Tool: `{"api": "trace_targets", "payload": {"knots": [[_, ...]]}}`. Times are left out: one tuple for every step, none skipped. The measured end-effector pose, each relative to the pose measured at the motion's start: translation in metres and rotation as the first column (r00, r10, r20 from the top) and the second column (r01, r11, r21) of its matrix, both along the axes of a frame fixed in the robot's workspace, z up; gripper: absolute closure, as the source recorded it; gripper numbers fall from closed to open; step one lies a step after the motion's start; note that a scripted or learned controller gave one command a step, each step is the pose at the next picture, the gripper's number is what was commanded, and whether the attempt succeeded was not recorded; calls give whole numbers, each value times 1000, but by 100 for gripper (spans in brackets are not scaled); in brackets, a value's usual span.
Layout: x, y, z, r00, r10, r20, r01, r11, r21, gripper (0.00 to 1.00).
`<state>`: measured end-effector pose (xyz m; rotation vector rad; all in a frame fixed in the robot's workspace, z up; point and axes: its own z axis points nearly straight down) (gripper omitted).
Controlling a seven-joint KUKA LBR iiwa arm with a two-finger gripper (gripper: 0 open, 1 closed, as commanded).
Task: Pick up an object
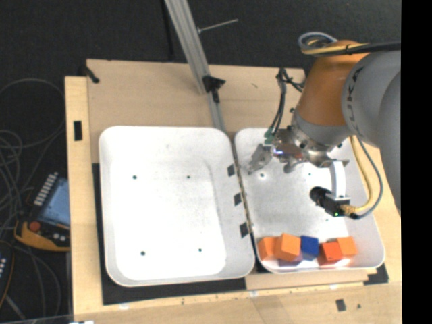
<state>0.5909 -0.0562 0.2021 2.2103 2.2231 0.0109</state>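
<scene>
Gripper (273,159) hangs with fingers apart, holding nothing, over bare floor of the right bin (283,204), blocks (307,247) bunched well below it along the near wall.

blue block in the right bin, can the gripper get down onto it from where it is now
Probably, but it's tight. The gripper hangs over the far part of the right bin, with bare floor between it and the blue block. That block sits wedged between orange blocks against the near wall, leaving little finger room.
</scene>
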Motion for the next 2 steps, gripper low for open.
{"api": "trace_targets", "payload": {"knots": [[-32,65,40,1000,3,-5,-3,1000,3,0],[-50,50,66,1000,-6,-5,6,1000,0,0]]}}
